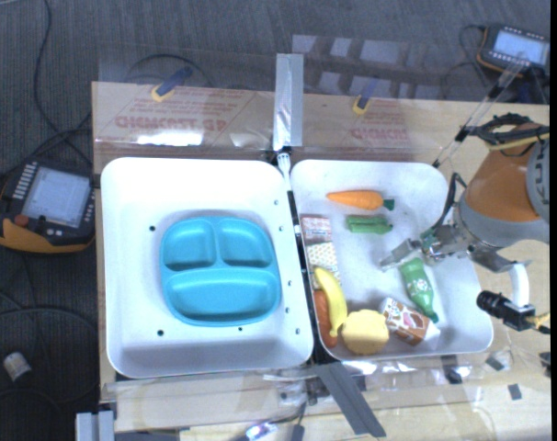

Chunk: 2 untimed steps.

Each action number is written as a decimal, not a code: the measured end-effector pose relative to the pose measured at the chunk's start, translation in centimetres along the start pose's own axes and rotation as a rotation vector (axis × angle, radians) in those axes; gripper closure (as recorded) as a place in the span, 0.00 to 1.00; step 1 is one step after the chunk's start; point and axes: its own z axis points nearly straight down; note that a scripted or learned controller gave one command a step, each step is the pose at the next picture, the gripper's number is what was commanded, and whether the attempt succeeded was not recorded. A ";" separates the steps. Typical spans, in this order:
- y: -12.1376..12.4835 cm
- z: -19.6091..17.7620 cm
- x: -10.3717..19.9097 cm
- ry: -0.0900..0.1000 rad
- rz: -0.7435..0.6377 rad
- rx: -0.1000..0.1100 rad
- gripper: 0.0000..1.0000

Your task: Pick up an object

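So the thing that matters here: the gripper (409,254) sits in the right-hand bin (366,171), at the right middle of the frame, and a green bottle (418,288) lies directly below it toward the bottom edge. The bottle's top end looks like it's touching the fingers or just under them, but I honestly can't tell whether it's actually between them or only beside them. The bottle's long axis runs roughly top-to-bottom in the frame, leaning a bit to the lower right. One silver finger (395,254) pokes out to the left, so my guess is the jaws are spread at least partway, with nothing clearly clamped.

Rest of that bin: an orange carrot (355,198) near the top, a small green item (368,224) just under it, a patterned packet (318,239) along the left wall, then a banana (330,292), a yellow lemon-ish thing (363,332) and a brown snack box (407,322) bunched at the bottom.

The left bin (131,200) has a blue divided tray (221,269) in the middle, compartments bare.
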 end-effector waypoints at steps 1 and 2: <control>-1.7 -3.3 -0.6 -0.003 -0.027 0.021 0.00; -3.6 0.4 1.9 -0.013 -0.008 0.013 0.00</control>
